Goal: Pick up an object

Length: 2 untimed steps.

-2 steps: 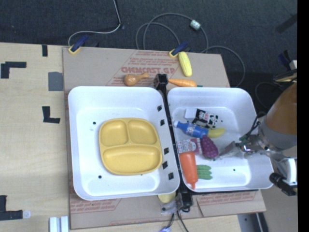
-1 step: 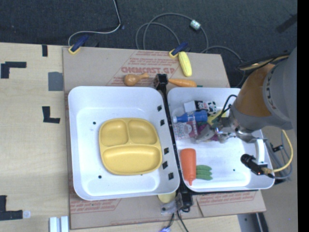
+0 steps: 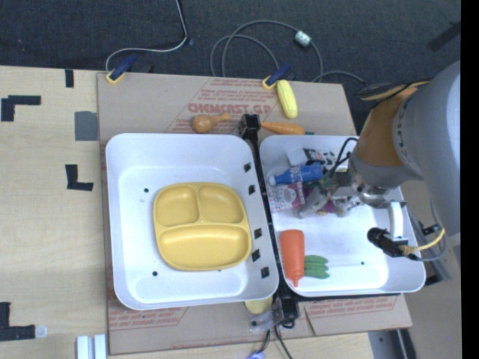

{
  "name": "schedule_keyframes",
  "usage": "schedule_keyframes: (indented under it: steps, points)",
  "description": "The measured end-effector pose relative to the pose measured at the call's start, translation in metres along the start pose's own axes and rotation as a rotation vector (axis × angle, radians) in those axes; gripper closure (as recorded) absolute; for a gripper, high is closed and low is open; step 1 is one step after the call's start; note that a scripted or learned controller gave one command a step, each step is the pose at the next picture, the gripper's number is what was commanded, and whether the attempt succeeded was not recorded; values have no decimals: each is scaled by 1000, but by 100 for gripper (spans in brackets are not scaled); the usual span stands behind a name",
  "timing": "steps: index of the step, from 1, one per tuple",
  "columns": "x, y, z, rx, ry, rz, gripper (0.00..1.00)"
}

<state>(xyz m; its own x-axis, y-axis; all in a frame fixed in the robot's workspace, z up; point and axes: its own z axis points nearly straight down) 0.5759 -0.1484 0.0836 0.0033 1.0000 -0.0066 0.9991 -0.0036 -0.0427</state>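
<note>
A toy carrot (image 3: 293, 254) lies in the right bin (image 3: 378, 281), near its front left corner, with its green top (image 3: 317, 267) pointing right. Behind it sits a small heap of things, with a blue bottle (image 3: 296, 176) on top. The gripper (image 3: 327, 200) is down in this heap, just right of the bottle. I cannot tell if it is open or closed. The left bin (image 3: 127, 170) holds a yellow plate (image 3: 201, 225) with three parts. A toy corn (image 3: 287, 99) and a wooden spoon (image 3: 208, 121) lie on the brown board (image 3: 150, 103) behind the bins.
</note>
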Motion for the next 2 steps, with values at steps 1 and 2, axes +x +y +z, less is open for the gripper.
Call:
schedule_keyframes:
  steps: [1, 2]
  points:
    - [9, 35, -5, -40, -9, 6, 0]
    - [1, 60, -2, 27, -12, -6, 0]
